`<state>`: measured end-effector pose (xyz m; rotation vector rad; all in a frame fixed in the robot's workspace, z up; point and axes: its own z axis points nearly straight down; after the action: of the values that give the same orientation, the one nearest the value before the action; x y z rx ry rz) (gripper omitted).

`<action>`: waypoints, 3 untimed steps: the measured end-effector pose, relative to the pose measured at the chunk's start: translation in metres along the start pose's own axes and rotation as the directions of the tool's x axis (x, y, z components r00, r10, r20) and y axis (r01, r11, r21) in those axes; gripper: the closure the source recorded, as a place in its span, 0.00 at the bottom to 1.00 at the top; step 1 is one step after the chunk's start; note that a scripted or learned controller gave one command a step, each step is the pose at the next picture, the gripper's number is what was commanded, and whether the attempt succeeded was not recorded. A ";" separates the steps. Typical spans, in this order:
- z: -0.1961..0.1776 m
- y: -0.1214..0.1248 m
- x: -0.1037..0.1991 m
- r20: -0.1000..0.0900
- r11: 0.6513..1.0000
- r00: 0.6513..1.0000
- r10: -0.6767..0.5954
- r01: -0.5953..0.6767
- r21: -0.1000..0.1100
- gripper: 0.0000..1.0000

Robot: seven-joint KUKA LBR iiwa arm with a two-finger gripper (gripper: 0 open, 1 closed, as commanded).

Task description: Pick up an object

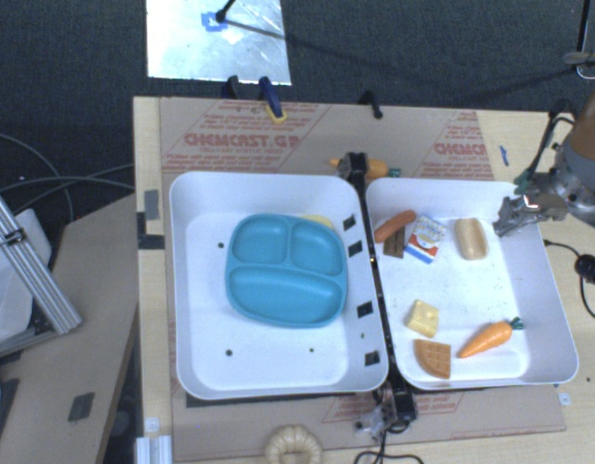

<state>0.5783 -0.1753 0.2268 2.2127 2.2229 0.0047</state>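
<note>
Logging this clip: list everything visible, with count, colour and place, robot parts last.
bins: 2, white, side by side on the bench
tray: 1, blue, three compartments, left bin
hot dog: 1, red-brown, right bin, top left
packet: 1, white, red and blue, beside the hot dog
bread roll: 1, tan, right bin, top
cheese: 1, yellow, right bin, middle
waffle: 1, brown, right bin, bottom
carrot: 1, orange, right bin, bottom right
hand: 1, grey, over right bin's upper right rim

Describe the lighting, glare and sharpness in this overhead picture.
Camera view: even, soft light over both bins, with only faint shadows under the carrot and blue tray; strong glare on the shiny sheet at the top; the gripper at the right looks slightly blurred, while the toy food is reasonably sharp.
</note>
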 end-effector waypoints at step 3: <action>0.013 0.031 0.153 -0.004 1.000 1.000 -0.005 0.005 0.004 1.00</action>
<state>0.6082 -0.0218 0.2137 2.2109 2.2323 0.0043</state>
